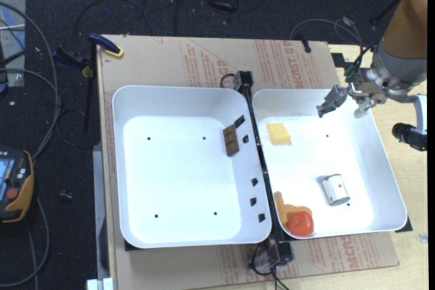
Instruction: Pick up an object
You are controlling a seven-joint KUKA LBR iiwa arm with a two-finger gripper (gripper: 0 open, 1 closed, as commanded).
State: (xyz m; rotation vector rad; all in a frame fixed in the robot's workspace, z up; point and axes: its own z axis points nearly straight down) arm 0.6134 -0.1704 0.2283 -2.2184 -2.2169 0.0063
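My gripper (345, 105) hangs over the back edge of the right bin (384, 166), with its two fingers spread apart and nothing between them. A yellow block (279, 133) lies in the right bin's back left part, to the left of the gripper and a little nearer the front. A small white cylinder with a red mark (334, 189) rests near the bin's middle front. A red ball on an orange piece (298, 219) sits in the front left corner. A brown bar (232, 140) lies in the left bin (136, 166) near its right wall.
Both bins stand on a cardboard sheet (204, 58). Black clips (257, 190) line the divide between the bins. Cables and a blue-yellow clamp (105, 45) lie beyond the back left edge. The arm's orange band (408, 17) rises at the right.
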